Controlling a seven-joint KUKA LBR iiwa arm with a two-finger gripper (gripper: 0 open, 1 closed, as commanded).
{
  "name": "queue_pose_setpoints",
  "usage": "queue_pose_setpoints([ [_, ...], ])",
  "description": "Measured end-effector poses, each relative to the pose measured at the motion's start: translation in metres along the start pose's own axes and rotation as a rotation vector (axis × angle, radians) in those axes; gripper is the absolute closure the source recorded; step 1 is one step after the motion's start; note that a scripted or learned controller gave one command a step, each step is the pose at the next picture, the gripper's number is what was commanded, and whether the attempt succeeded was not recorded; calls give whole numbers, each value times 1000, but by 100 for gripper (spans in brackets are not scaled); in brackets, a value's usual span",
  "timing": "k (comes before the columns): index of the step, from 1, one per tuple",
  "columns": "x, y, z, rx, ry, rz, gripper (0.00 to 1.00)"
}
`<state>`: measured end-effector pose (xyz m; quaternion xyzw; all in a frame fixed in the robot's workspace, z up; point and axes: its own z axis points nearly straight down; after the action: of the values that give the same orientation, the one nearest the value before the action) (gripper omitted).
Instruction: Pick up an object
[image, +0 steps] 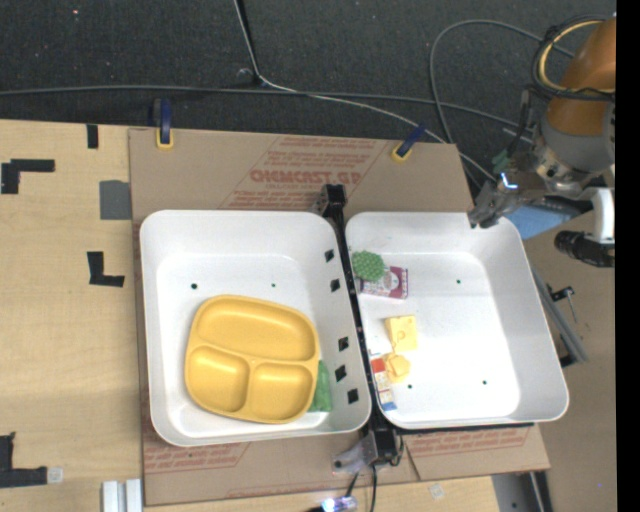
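Currently the gripper (487, 212) hangs at the far right corner of the right bin (500, 300), above the rim, nothing between its fingers as far as I can see; whether it is spread or closed I cannot tell from this angle. Judged: parked clear of the bin so the camera sees the contents unobstructed.

Right bin: all items crowd the left wall. Green knobbly object (367, 265) rests against a purple-and-white packet (388, 283); nearer me a yellow block (402, 331), then a small yellow piece (397, 366) by a red-and-white item (381, 380). Any is a candidate; yellow block sits most apart.

Left bin (200, 250): yellow divided tray (252, 358), three compartments bare, a green object (322, 388) wedged beside it.
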<state>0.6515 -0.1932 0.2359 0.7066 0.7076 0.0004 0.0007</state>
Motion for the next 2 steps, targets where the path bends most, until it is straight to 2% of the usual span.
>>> queue_pose_setpoints([
  [2, 96, -8, 8, 4, 2, -4, 100],
])
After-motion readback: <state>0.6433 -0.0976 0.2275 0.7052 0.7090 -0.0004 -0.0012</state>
